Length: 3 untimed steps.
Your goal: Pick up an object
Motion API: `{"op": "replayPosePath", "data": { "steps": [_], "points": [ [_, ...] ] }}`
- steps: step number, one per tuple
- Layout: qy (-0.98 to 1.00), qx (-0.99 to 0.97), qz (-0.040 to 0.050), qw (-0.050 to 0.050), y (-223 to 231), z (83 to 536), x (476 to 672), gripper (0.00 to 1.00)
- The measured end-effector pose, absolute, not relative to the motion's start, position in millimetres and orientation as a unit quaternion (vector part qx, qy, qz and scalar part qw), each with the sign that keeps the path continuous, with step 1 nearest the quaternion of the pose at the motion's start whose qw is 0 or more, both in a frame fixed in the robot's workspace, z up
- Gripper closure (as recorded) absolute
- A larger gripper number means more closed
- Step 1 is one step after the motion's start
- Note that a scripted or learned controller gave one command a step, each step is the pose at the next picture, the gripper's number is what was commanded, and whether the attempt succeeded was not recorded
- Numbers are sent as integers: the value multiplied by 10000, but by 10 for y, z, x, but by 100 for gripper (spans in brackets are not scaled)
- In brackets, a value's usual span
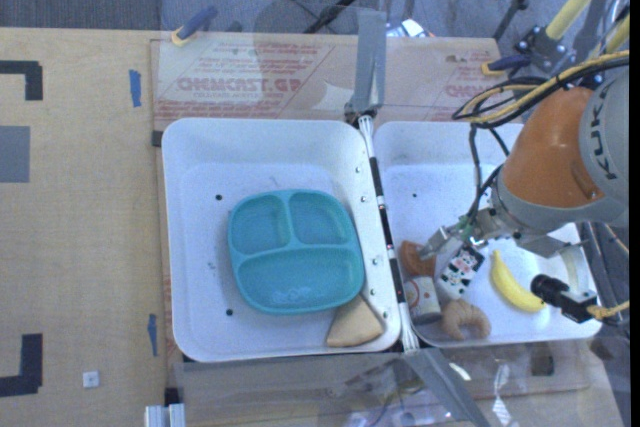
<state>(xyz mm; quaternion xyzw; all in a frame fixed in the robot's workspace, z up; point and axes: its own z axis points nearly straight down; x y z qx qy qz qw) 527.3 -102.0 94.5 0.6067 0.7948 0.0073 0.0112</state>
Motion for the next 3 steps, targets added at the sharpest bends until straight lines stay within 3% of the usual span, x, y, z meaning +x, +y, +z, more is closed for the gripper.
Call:
{"op": "replayPosePath", "data": {
  "steps": [1,2,3],
  "points": [
    [7943,6073,91,121,-1019,1058,5288,100],
    [7943,6074,88,120,-1021,1057,5286,0],
    [7526,6585,19,32,-1013,874,4814,0]
  ]
}}
